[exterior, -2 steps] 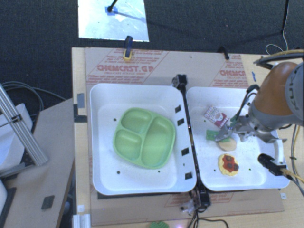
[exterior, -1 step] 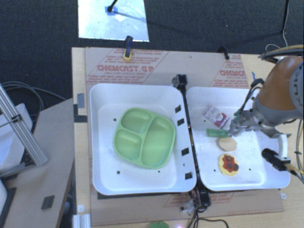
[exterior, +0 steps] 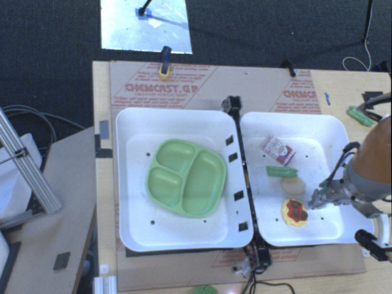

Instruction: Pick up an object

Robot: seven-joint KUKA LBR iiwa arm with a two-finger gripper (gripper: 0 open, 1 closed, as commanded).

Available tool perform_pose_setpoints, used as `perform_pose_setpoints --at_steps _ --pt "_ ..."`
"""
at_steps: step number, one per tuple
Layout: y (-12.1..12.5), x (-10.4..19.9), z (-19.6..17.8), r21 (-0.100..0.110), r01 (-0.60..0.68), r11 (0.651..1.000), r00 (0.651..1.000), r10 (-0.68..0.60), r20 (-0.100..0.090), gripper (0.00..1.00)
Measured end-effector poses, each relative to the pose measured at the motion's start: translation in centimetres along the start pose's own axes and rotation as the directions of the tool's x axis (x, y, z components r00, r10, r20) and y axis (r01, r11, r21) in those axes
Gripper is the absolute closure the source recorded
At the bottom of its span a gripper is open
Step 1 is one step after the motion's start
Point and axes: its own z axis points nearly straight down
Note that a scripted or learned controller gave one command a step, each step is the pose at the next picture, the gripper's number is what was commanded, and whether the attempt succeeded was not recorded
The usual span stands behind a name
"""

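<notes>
Just left of the hand point(exterior: 317, 199), grip state unclear, lies the pizza toy point(exterior: 294, 212).

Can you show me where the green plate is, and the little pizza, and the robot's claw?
green plate point(exterior: 186, 177): camera view, on its middle ridge.
little pizza point(exterior: 294, 212): camera view, on its red topping.
gripper point(exterior: 316, 199): camera view, at its fingertips.

One camera sits high above the surface point(exterior: 202, 78) and looks down at a slant, far enough back to take in both white bins, the left bin point(exterior: 131, 133) and the right bin point(exterior: 324, 127), plus dark floor point(exterior: 49, 41) beyond the surface's far edge.
</notes>
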Motion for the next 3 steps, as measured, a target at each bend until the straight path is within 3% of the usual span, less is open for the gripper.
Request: perform_pose_setpoints --at_steps 1,2,3 --pt "0.5 7.3 -2.0 -0.007 0.015 1.0 1.0 -0.015 -0.003 1.0" --pt "0.5 6.6 -5.1 -0.01 0.009 1.0 1.0 -0.009 0.001 1.0" --pt "0.4 6.6 -4.9 -0.008 0.008 1.0 1.0 -0.008 0.0 0.0"
